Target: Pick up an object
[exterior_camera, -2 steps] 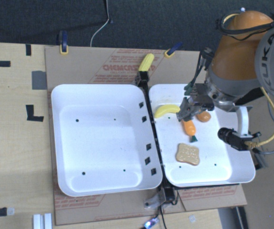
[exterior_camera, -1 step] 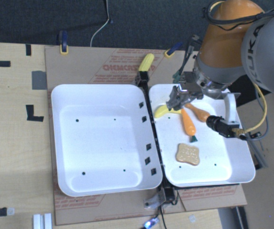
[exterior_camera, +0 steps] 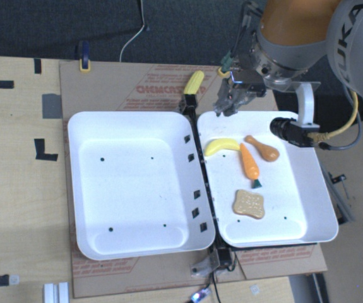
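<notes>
We see the grey arm, with its orange band, reaching in from the right, and its jaws hang over the far edge of the right bin, close to the divide between the two bins. They are dark and small against the clutter of the wrist, so we cannot tell whether they stand open or closed, and we see nothing held between them. The things to be picked all lie in the right bin, on the near side of the jaws. Closest is a yellow banana, just below the jaws and slightly to their left, curved along the bin floor near the divide. Further toward us and to the right of the jaws lies an orange carrot with its green stub pointing our way; a brown drumstick lies just beside its far end, angled off to the right — we cannot say whether the two touch. Nearest us, well apart from the jaws, a piece of toast rests flat on the bin floor. The left bin sits to the left of the jaws, beyond the black clips along the divide. A yellow-handled tool lies on the cardboard-covered worktop, just to the left of the jaws and beyond the bins' far rims.
</notes>
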Controlling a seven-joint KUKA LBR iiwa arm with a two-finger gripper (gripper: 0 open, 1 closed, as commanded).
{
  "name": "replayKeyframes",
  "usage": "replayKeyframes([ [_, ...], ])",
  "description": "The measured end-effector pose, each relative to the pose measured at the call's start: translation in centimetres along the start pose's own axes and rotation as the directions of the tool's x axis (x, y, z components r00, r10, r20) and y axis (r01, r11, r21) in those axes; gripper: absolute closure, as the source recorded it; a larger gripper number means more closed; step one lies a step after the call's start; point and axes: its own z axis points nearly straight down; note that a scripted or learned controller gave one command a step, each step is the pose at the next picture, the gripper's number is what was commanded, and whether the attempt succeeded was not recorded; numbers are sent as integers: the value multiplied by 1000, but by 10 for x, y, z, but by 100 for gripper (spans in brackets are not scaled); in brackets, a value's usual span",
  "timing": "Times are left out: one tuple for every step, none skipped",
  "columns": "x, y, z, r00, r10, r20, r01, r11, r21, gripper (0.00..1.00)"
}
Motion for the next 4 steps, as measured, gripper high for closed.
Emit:
replayKeyframes([
  [-22, -42, 68, 1000, 9, 3, -10, 1000, 20, 100],
  [35, -32, 79, 1000, 1, 2, -1, 1000, 13, 100],
  [-10, -71, 88, 1000, 11, 4, -11, 1000, 15, 100],
  [32, -67, 37, 1000, 1, 0, -1, 1000, 6, 100],
])
